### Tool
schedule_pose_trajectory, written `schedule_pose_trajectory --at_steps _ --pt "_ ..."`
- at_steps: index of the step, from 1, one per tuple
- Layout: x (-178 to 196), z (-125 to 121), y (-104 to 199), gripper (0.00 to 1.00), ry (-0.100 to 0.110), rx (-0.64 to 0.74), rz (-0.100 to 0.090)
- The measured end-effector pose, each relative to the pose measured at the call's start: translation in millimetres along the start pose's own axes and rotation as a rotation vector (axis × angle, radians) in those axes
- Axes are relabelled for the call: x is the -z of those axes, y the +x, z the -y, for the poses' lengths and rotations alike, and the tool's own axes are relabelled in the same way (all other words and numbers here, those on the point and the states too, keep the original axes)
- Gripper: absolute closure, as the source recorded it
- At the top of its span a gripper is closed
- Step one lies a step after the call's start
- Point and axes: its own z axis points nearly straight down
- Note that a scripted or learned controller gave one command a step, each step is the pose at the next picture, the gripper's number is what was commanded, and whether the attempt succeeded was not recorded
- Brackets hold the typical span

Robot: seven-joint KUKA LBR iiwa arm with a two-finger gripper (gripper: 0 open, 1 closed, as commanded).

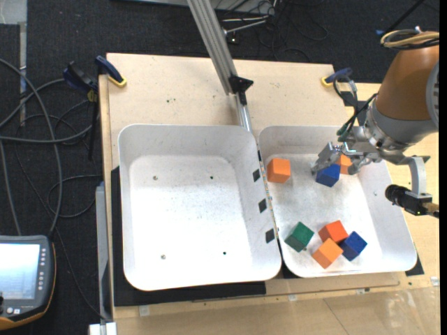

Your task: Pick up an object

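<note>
My gripper (330, 160) hangs over the back part of the right bin (391, 208), reaching in from the right. A blue cube (327, 176) sits right at its tip, on the near side. Whether the cube is held or resting on the bin floor I cannot tell. An orange cube (346, 165) is partly hidden behind the gripper. Another orange cube (279, 169) lies to the left, near the divider between the bins.
At the front of the right bin lie a green cube (300, 236), a red-orange cube (334, 230), an orange cube (326, 253) and a blue cube (355, 245), close together. The left bin (140, 187) stands alongside. A metal pole (216, 40) slants over the back.
</note>
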Motion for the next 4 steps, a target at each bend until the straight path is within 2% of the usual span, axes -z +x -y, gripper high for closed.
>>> schedule_pose_trajectory --at_steps 1,3,4 --pt "3 0 0 0.0 -0.004 -0.001 0.001" --pt "-89 0 9 0.0 -0.001 -0.002 0.001" --pt "-123 0 9 0.0 -0.003 -0.002 0.001"
